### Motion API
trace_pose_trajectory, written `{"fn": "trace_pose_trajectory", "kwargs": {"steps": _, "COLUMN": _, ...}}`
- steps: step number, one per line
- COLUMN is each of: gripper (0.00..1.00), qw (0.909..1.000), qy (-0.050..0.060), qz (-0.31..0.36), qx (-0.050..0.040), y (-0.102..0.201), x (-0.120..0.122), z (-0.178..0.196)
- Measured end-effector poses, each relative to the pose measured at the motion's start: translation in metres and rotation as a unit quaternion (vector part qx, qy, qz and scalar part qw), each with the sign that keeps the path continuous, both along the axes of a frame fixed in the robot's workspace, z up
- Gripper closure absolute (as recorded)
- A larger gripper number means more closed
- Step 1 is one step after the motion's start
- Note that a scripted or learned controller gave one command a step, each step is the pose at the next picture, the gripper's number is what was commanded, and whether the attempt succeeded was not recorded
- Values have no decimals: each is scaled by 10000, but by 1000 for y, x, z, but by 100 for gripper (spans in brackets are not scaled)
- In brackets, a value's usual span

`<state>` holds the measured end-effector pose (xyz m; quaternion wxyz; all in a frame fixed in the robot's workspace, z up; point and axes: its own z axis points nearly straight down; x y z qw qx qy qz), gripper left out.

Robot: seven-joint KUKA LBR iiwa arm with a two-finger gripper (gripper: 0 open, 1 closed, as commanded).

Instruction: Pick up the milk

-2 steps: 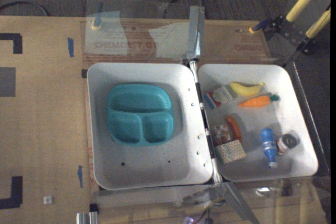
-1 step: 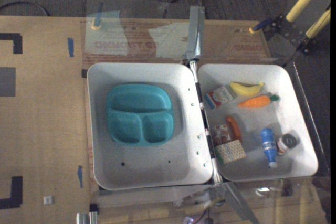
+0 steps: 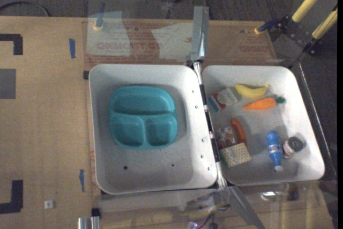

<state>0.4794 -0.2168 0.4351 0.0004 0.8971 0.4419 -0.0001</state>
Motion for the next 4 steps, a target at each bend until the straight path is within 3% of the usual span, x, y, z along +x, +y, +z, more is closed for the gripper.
{"fn": "trace_pose_trajectory", "kwargs": {"steps": 1, "gripper": 100, "qw": 10000, "qy": -3, "qz": -4, "qx": -5, "y": -1, "x": 1, "z": 10}}
{"fn": "trace_pose_trajectory", "kwargs": {"steps": 2, "gripper": 0, "qw": 10000, "qy": -2, "qz": -4, "qx": -6, "y": -1, "x": 1, "z": 10}}
{"fn": "trace_pose_trajectory", "kwargs": {"steps": 3, "gripper": 0, "qw": 9966, "qy": 16, "qz": -820, "qx": 9, "y": -2, "x": 0, "z": -4}}
{"fn": "trace_pose_trajectory", "kwargs": {"steps": 4, "gripper": 100, "qw": 9966, "qy": 15, "qz": -825, "qx": 4, "y": -3, "x": 0, "z": 6}}
